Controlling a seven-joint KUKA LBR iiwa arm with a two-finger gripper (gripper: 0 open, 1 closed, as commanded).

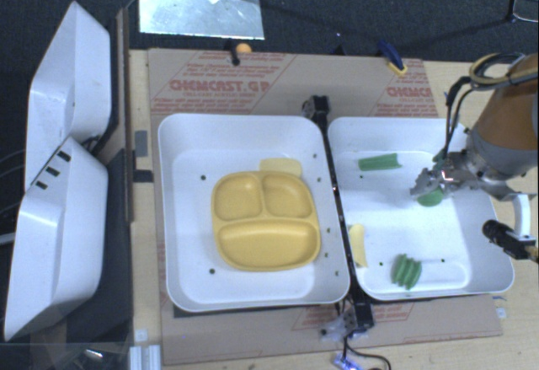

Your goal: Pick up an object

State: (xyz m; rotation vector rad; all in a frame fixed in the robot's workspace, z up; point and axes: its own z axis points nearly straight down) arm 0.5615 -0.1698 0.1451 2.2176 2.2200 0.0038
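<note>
Red print reading "CHEMCAST GP" runs across the brown protective sheet [253, 77] on the counter's far side, with a partial "CHEMC" at far right.

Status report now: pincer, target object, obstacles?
Pincer low in right white bin, over small round green piece. Grip unconfirmed. Green stick lies apart.

Here's the bench [139, 292], a pale wooden top, with a brown cardboard sheet [253, 83] printed in red lettering spread flat across it. On that sheet two shallow white bins sit side by side, rims touching down the middle: the left bin [185, 191] and the right bin [480, 276]. At the far edge, a blue-and-yellow clamp [391, 58] grips the cardboard on the right, and a small orange-knobbed clamp [242, 50] sits near the middle.
</note>
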